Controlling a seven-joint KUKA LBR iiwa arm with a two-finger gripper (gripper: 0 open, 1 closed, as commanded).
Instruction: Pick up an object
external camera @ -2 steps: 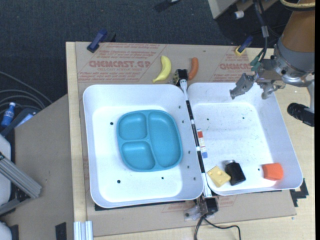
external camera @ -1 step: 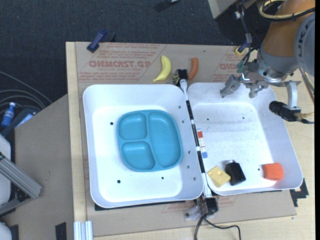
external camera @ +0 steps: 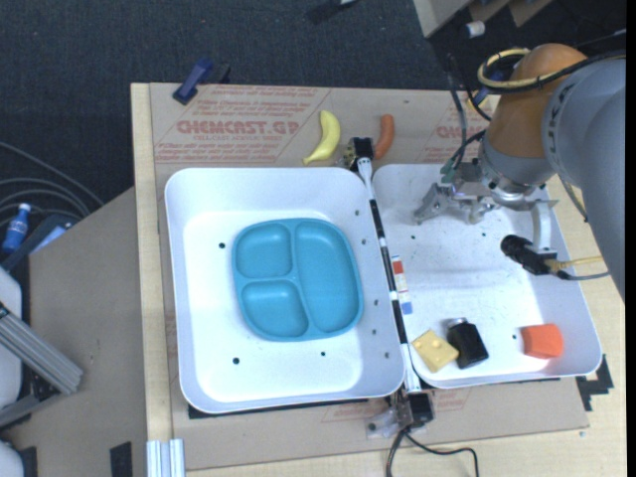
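Now, gripper [external camera: 455, 204]: low over the upper part of the right bin, at the upper right of the frame; its metal fingers look splayed apart with nothing between them, though the view is too coarse to be sure.
Arm [external camera: 556, 107]: grey with an orange band, coming in from the right edge and bending down to the gripper.
Right bin [external camera: 467, 266]: shallow, white, speckled floor; holds 3 loose things along its lower edge.
Yellow block [external camera: 433, 349]: lower left corner of the right bin, pale yellow, with small holes like a cheese wedge.
Black object [external camera: 466, 342]: touching the yellow block on its right, tilted.
Orange block [external camera: 543, 341]: lower right corner of the right bin, well apart from the black object and from the gripper.
Left bin [external camera: 199, 266]: white, fills the middle of the frame, just beside the right bin.
Blue tray [external camera: 296, 277]: in the middle of the left bin, with 3 compartments.
Banana [external camera: 324, 137]: on the brown board above the left bin, outside both bins.
Orange sausage-shaped toy [external camera: 385, 135]: on the board to the right of the banana, near the top of the seam between the 2 bins.
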